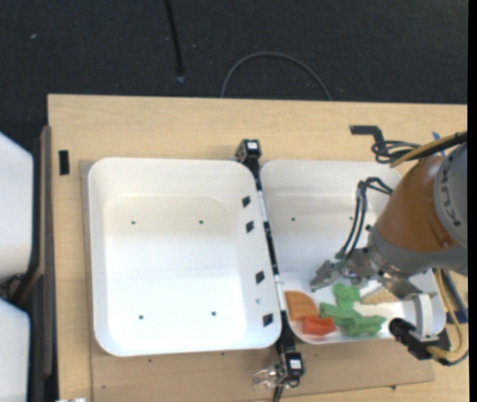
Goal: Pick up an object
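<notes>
arm over right bin | toys (green, orange) beneath

Several small objects lie bunched in the near corner of the right bin, close to its front wall and just beside the divider between the two bins. A flat orange-brown piece sits nearest the divider, tilted slightly. Touching its lower edge is a small red piece — low and blocky. To the right sprawls a green object, irregular in outline, with lobes reaching upward and sideways. A pale tan wedge lies just beyond it, partly covered — its full shape cannot be told.
</notes>
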Controlling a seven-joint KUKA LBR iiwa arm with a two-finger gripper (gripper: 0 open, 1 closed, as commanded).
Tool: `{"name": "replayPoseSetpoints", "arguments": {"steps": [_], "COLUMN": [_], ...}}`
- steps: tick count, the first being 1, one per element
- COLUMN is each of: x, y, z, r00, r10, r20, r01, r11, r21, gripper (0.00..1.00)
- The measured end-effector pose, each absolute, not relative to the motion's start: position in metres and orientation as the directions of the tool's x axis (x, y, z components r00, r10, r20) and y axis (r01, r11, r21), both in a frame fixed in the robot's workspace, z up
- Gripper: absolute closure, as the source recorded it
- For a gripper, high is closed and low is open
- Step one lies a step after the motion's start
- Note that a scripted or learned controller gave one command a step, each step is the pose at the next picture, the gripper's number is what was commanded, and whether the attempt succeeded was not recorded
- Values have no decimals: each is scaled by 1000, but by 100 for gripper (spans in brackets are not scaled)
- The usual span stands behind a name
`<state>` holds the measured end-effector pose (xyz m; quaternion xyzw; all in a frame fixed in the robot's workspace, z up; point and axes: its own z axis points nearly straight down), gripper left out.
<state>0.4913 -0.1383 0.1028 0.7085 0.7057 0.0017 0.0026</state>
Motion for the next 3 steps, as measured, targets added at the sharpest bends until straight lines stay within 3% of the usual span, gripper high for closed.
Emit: {"name": "replayPoseSetpoints", "arguments": {"steps": [3], "x": [491], "y": [-138], "z": [103], "r00": [4], "r10": [1000], "r20": [-1], "r01": [1000], "r11": [-4], "r21": [6], "gripper": [0]}}
